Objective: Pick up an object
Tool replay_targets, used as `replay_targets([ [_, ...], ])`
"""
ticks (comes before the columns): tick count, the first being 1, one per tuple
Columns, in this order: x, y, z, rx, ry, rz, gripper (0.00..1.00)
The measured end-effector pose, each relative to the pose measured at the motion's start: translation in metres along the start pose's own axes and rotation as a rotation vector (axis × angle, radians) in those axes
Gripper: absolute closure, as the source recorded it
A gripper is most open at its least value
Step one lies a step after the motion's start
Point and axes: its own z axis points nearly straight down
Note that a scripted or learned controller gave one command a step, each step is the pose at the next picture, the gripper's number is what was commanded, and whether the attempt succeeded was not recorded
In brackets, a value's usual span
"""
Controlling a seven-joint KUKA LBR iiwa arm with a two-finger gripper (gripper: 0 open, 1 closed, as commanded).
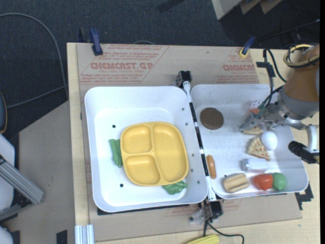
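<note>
My gripper [255, 120] reaches in from the right and sits low in the right bin [228, 98], just above a tan wedge of toy food [252, 130]. Whether it touches the wedge cannot be made out. A white egg [269, 140] lies right below the gripper, resting against a pizza slice [257, 150]. A brown round patty [211, 118] lies to the gripper's left. Along the bin's near side are a bread roll [235, 182], a red tomato [263, 181], a green piece [279, 181] and a small grey piece [246, 164]. A hot dog [210, 166] lies by the left wall.
The left bin [101, 105] holds a yellow divided plate [154, 153] with green leaf pieces [116, 152] sticking out from under it. The grey arm with its orange band [303, 83] hangs over the right bin's far right corner. Blue clamps [95, 41] grip the board's far edge.
</note>
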Motion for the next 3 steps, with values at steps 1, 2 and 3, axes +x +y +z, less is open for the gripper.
replay_targets([
  [1,0.023,0.034,0.007,0.0,0.002,-0.002,0.0],
  [2,-0.007,-0.073,0.007,0.004,0.003,0.0,0.0],
  [3,-0.007,-0.072,-0.003,-0.001,0.002,0.0,1.0],
])
